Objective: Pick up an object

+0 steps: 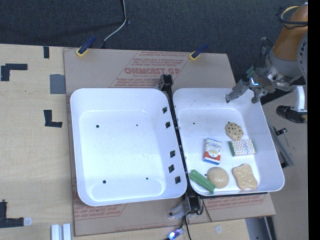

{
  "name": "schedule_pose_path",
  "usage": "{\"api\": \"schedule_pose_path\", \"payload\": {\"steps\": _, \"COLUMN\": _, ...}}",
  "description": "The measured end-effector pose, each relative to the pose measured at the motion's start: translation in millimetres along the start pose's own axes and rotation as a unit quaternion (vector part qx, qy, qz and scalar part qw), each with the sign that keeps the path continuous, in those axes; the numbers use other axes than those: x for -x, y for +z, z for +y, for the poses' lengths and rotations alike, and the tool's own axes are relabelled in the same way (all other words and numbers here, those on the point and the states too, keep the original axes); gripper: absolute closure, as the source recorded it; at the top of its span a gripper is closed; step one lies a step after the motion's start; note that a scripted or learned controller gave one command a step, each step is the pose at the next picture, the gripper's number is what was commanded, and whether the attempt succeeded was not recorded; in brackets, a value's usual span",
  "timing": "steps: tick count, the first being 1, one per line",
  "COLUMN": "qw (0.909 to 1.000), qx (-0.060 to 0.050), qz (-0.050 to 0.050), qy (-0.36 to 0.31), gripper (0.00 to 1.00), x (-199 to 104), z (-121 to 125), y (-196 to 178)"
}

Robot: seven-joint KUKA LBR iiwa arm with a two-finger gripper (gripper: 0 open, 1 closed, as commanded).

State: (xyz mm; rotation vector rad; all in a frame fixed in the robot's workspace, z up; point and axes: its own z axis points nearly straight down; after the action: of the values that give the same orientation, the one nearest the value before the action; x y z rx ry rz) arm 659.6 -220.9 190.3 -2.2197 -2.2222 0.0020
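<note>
On the far left the pale wooden surface (30,149) shows a few dark tape marks. A brown cardboard sheet (145,69) lies over it, held at its back edge by a yellow clamp (85,46) and a blue clamp (199,50). A thin cable (120,14) trails down toward the yellow clamp.

The left bin (80,104) sits on the cardboard, white and shallow, with small dark dots on its floor. It touches the right bin (270,149) along a seam marked by black clips (170,134).

All the objects are in the right bin, gathered in its nearer half. Along the front wall, from the left, lie a green stick-like item (202,180), tilted, then a round tan bun (217,177) touching it, then a tan bread slice (245,177) just beside the bun. Behind these stands a small white box with red and blue print (212,151). To its right is a patterned white packet with a green edge (242,147), and just behind that a speckled round cookie (233,130).

At the right, the arm (292,34) reaches in, its orange band high by the edge. The end effector (243,92) hovers over the bin's back right corner, well apart from the objects. Its two fingers (234,94) are splayed apart, released, with nothing between them.
</note>
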Motion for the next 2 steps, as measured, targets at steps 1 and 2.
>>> {"api": "schedule_pose_path", "payload": {"steps": 1, "qw": 1.0, "qx": 0.0, "qz": -0.001, "qy": -0.001, "gripper": 0.0, "x": 1.8, "z": 9.0, "y": 12.6}}
{"api": "schedule_pose_path", "payload": {"steps": 2, "qw": 1.0, "qx": 0.001, "qz": -0.001, "qy": -0.001, "gripper": 0.0, "x": 1.8, "z": 9.2, "y": 8.0}}
